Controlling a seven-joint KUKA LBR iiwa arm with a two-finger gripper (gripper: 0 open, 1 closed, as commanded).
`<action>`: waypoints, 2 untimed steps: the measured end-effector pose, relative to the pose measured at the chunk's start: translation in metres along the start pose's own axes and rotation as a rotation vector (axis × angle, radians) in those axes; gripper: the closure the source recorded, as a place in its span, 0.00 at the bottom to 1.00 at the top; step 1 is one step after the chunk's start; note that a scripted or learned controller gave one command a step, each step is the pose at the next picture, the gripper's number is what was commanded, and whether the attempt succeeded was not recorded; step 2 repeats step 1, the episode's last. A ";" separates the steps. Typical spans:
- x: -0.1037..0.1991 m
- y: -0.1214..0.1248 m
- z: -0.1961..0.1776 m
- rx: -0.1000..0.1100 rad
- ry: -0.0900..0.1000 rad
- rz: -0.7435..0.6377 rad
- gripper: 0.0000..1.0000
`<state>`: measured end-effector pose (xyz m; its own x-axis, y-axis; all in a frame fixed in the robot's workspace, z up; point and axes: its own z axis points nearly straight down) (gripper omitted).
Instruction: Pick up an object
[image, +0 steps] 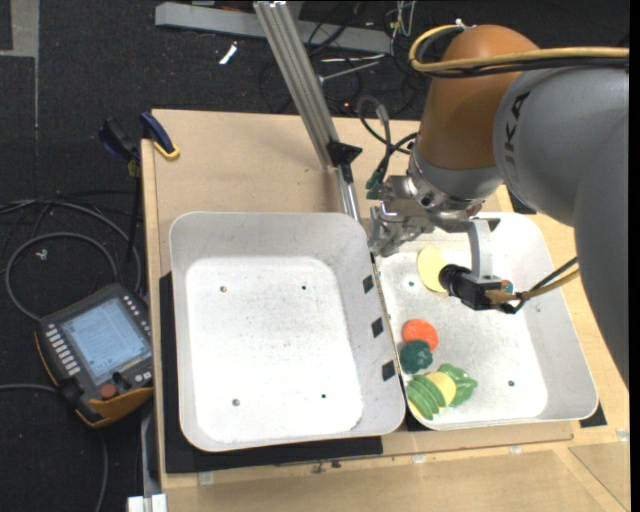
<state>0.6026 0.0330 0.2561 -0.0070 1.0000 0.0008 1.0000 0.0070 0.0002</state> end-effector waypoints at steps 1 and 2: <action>0.060 0.000 -0.002 -0.001 0.001 -0.001 1.00; 0.060 0.000 -0.002 -0.001 0.001 -0.001 1.00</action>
